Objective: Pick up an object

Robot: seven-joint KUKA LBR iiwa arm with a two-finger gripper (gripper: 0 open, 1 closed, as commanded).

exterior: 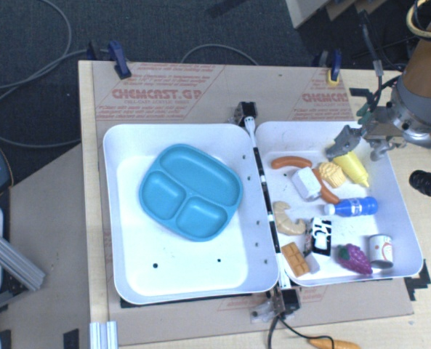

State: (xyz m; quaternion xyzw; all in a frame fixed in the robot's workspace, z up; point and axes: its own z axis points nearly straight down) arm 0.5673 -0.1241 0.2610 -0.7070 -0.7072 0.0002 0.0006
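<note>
- Reaching in from the right, my gripper hangs over the far right part of the right bin, its metal fingers spread to either side of the yellow corn cob — open, with nothing clamped between them.
- One grey fingertip sits just beside the cob's upper left end; whether it touches the cob I cannot tell from this slant.
- Everything I could pick lies in that right bin. A sausage lies near the far wall, and a white block sits just below it.
- A tan, lumpy piece of toy food is pressed against the cob's left side, with a second orange sausage poking out below it.
- A white bottle with a blue sleeve lies on its side across the middle of the bin.
- Toward the near wall: a beige curved piece, a black-and-white carton, a waffle-like brown slab, a bunch of purple grapes and a small can tipped on its side.
- The left bin holds a blue divided plate — three compartments, lying flat, well apart from my gripper.
- Both bins rest side by side on a brown board held by blue clamps at the far edge.
</note>
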